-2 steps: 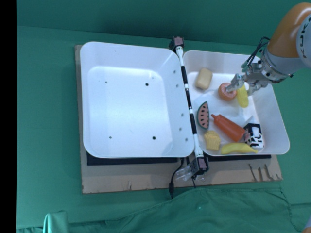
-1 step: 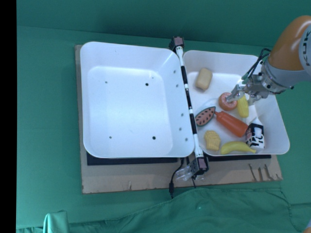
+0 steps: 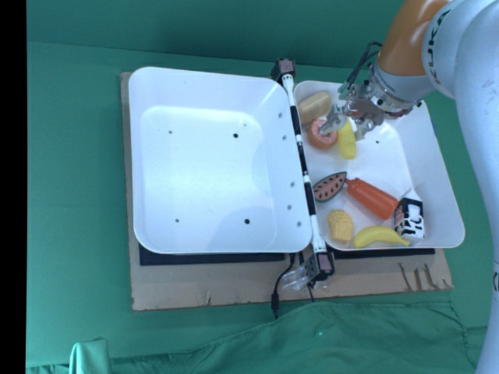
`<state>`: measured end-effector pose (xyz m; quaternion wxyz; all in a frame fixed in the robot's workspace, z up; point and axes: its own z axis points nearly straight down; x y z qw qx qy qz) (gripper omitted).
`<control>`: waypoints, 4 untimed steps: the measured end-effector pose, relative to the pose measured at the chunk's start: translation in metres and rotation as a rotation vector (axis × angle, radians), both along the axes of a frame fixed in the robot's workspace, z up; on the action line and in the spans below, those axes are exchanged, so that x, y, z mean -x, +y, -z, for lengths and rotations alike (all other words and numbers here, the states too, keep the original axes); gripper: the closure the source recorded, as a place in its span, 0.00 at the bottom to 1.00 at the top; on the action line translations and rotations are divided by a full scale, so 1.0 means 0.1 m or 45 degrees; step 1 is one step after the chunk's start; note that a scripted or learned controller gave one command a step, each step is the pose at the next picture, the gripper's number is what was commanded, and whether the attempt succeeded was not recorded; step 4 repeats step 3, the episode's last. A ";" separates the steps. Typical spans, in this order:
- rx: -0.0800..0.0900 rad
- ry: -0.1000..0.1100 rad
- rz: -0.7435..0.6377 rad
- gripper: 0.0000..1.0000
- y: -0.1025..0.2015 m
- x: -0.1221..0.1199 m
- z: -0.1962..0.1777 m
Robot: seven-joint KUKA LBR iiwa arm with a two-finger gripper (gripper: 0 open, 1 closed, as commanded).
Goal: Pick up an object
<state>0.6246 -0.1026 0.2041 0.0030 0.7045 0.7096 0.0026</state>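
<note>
1. The robot's hand (image 3: 348, 120) hangs over the far part of the right bin (image 3: 437, 170); I cannot tell whether it is spread or pinching anything.
2. Crowded just under it lie a tan, rounded potato (image 3: 314, 106), a pink-orange ring (image 3: 320, 135) and a small yellow corn cob (image 3: 347, 140).
3. Nearer lie a watermelon slice (image 3: 330, 185), a smooth orange bottle (image 3: 373, 197), a bumpy yellow piece (image 3: 340, 225), a curved banana (image 3: 380, 237) and a black-and-white carton (image 3: 409, 216).
4. The left bin (image 3: 156, 92) is shallow glossy white plastic on a green-draped table (image 3: 78, 170).
</note>
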 end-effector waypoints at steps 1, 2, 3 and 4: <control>-0.003 0.004 0.010 1.00 0.32 1.05 -0.80; 0.000 0.001 0.016 1.00 0.30 1.02 -0.88; -0.003 0.013 0.015 1.00 0.35 1.60 -0.87; -0.003 0.013 0.015 1.00 0.35 1.60 -0.87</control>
